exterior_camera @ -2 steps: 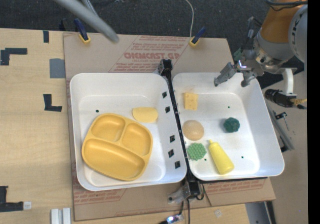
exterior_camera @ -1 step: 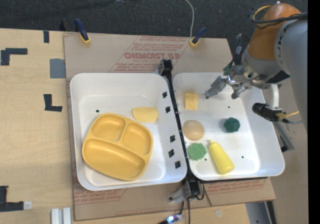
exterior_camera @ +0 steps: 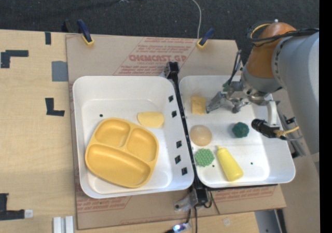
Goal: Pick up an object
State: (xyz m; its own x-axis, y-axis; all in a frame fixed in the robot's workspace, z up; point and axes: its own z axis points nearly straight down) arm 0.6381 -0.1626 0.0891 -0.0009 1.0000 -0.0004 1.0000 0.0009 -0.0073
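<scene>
1. Two white bins sit side by side on the bench; the left bin (exterior_camera: 83,97) holds a yellow divided plate (exterior_camera: 122,151) and a pale yellow oval piece (exterior_camera: 150,119) just beside the plate's upper edge
2. Five loose things lie in the right bin (exterior_camera: 282,175): a yellow block (exterior_camera: 197,105) near the divider, a tan round piece (exterior_camera: 200,135), a green bumpy ball (exterior_camera: 204,158), a yellow bottle (exterior_camera: 229,163) and a dark green ball (exterior_camera: 240,130)
3. Over the upper part of the right bin the gripper (exterior_camera: 218,102) hangs low, its dark fingers reaching toward the yellow block; the nearest tip looks just beside that block, though whether it touches cannot be told
4. Nothing shows between the fingers, and whether they are spread or pressed together cannot be told from this slanted view
5. Judged from how things lie, no object is lifted yet: every piece rests on a bin floor, so the grasp itself and the lift are both left to do
6. Likeliest target, as a guess, is the yellow block, since it lies closest to the fingertips; the dark green ball lies a little apart, toward the bin's right side
</scene>
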